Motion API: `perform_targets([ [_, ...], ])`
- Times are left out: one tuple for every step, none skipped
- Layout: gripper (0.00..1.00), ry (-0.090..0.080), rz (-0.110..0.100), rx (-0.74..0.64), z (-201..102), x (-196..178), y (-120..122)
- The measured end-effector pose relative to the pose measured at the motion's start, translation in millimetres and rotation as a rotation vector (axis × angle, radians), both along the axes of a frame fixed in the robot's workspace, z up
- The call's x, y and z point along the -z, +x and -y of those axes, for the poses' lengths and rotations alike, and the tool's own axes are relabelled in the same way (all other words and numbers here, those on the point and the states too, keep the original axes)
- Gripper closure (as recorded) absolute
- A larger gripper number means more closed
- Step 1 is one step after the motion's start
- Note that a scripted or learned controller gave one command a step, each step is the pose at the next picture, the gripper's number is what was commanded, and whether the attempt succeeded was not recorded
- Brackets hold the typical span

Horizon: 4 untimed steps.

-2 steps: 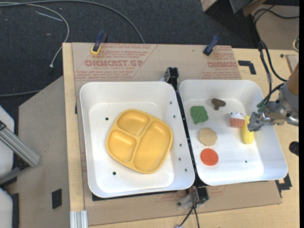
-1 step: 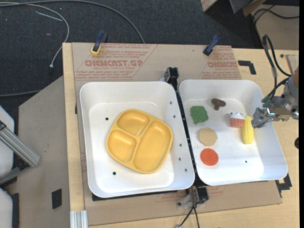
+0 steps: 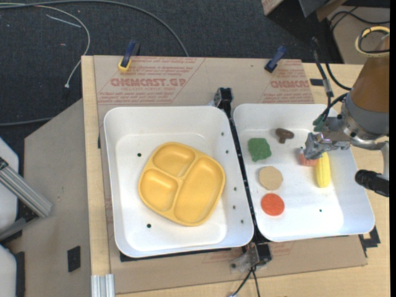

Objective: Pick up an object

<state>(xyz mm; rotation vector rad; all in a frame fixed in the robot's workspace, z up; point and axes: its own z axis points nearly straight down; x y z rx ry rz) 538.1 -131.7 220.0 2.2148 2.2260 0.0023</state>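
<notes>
The right bin (image 3: 346, 218) holds a green block (image 3: 259, 149), a small brown piece (image 3: 284, 135), a tan round disc (image 3: 270, 178), a red round disc (image 3: 273, 204), a yellow corn cob (image 3: 322, 170) and an orange-pink piece (image 3: 305, 160). My gripper (image 3: 315, 148) is low in this bin, right above the orange-pink piece and at the top end of the corn cob. Its metal body hides most of the orange-pink piece.
A yellow three-compartment plate (image 3: 181, 183) lies in the left bin (image 3: 124, 135). Black clips sit at the seam between the bins, far (image 3: 223, 96) and near (image 3: 258, 251). The grey arm with its orange band (image 3: 375, 82) enters from the right. Blue clamps (image 3: 129, 53) hold the cardboard.
</notes>
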Motion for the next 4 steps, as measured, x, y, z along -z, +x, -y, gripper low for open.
perform_targets([
  [1.0, 0.001, 0.001, -0.002, -52, -11, 20],
  [1.0, 0.001, 0.0, 0.0, -92, -10, 44],
  [1.0, 0.001, 0.001, 0.001, -140, -19, 66],
  [1.0, 0.001, 0.0, 0.001, -184, -19, 77],
])
